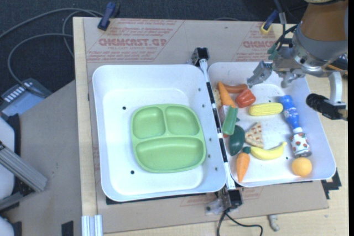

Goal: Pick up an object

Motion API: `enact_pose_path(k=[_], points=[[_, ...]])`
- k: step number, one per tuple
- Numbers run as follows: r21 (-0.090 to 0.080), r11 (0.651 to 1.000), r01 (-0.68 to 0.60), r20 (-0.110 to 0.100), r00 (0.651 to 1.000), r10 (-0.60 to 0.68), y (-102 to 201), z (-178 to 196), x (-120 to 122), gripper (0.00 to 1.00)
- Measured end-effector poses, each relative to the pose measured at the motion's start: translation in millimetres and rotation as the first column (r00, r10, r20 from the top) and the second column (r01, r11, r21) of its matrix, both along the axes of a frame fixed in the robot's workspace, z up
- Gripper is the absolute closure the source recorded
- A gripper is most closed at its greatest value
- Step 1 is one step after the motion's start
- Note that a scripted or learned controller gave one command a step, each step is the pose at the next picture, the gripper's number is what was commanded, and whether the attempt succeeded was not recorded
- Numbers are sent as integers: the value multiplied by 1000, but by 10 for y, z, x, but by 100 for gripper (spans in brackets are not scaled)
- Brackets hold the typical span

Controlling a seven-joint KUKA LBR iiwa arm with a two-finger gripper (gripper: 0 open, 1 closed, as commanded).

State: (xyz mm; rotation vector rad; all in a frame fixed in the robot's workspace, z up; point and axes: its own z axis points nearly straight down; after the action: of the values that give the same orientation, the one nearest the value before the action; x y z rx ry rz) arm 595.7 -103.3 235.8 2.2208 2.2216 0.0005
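Bench (166, 36) bears 2 white bins (110, 85).

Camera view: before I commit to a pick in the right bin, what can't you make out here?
- Gripper: finger opening too small and blurred to judge.
- Arm: cut off by the top and right edges.
- Toy food along the right bin's left wall: pieces overlap, so their lower sides are hidden.
- Blue bottle: label too small to read.

Arm (323, 19): grey metal wrist housing, orange band above it, yellow cable looped at top. Gripper (275, 75): two slim grey fingers; black cabling alongside.
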Motion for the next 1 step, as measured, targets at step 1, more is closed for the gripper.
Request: enact_pose_path(k=[1], points=[[-2, 1000, 2, 6, 1000, -2, -78, -1286, 47, 0]])
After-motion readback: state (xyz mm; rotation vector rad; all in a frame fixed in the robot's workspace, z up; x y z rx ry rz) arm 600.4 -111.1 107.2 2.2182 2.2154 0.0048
